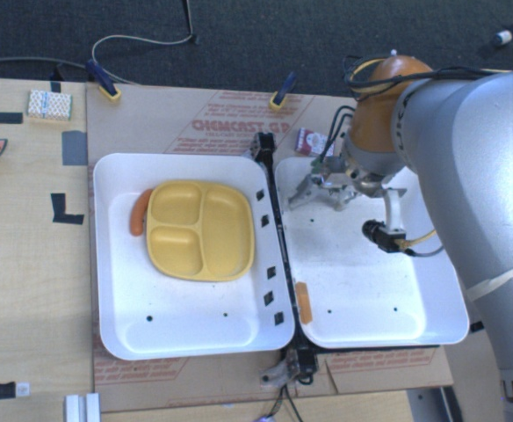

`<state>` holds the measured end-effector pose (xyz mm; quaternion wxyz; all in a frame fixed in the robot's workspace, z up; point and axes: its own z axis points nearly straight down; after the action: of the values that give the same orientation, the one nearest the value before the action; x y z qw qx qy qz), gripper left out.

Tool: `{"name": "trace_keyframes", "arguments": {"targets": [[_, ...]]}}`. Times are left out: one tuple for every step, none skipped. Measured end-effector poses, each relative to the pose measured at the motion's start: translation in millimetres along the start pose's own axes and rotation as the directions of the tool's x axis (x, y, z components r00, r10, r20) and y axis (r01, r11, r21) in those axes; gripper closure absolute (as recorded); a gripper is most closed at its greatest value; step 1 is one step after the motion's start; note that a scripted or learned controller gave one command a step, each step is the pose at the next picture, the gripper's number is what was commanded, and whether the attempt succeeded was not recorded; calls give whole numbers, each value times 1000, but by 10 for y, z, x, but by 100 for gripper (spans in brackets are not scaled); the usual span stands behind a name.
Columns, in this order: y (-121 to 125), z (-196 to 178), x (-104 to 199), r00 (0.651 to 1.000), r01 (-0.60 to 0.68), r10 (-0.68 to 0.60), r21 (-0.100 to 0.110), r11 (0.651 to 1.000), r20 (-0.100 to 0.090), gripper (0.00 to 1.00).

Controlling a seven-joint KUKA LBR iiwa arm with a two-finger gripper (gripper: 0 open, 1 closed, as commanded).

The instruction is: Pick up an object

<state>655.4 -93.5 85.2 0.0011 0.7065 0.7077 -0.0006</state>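
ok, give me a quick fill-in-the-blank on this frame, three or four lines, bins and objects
1. The yellow divided plate lies in the ____ bin.
2. The plate has ____ compartments.
3. The orange carrot-like piece lies in the right bin against its ____ wall.
4. An orange sausage-like piece lies along the plate's ____ edge.

Missing words: left; three; left; left
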Motion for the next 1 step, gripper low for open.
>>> {"name": "trace_keyframes", "arguments": {"targets": [[2,-99,3,1000,1,-1,0,1000,0,100]]}}
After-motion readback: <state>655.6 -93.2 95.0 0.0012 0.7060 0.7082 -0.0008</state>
